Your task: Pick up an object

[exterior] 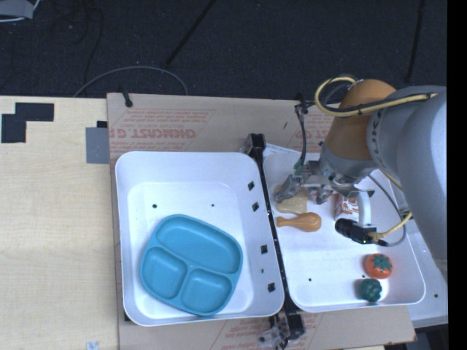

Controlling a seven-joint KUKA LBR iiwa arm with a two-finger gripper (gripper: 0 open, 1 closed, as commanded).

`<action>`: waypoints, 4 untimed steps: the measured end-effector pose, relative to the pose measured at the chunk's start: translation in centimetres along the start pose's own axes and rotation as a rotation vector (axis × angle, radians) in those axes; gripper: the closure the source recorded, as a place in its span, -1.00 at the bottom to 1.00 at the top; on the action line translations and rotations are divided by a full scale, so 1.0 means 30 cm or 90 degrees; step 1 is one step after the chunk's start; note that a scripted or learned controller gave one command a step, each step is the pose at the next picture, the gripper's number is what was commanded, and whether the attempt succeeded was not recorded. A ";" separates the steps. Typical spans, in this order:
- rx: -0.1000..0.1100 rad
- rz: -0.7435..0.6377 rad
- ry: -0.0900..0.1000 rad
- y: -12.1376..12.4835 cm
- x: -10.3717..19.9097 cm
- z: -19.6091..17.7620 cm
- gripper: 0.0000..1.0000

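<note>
My gripper (pixel 300 188) is low in the right bin (pixel 343 297), near its back left corner. Directly beneath it lies a pale beige piece (pixel 292 205), and an orange-brown toy drumstick (pixel 300 222) lies just in front of that. A small red and white packet (pixel 349 208) sits to the gripper's right, partly hidden by the wrist. An orange-red toy tomato (pixel 378 265) and a dark green toy (pixel 370 290) rest at the bin's front right. The view does not show any object held by the gripper.
The left bin (pixel 139 173) holds a blue divided plate (pixel 191 264). A black divider rail (pixel 267 224) runs between the bins. The grey arm and its black cable (pixel 361 232) cover the right bin's right side.
</note>
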State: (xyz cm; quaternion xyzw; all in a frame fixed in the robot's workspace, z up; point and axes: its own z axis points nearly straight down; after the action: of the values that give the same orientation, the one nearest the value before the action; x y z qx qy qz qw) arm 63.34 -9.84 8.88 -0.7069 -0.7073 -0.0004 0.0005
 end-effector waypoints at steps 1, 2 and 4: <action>-0.004 0.001 0.000 0.007 -0.003 -0.048 1.00; -0.002 -0.001 -0.001 -0.007 0.019 -0.242 1.00; -0.001 -0.001 -0.001 0.020 -0.013 -0.521 1.00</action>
State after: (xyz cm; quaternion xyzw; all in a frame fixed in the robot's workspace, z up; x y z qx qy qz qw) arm 63.95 -10.26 24.51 -0.7064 -0.7078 -0.0003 -0.0003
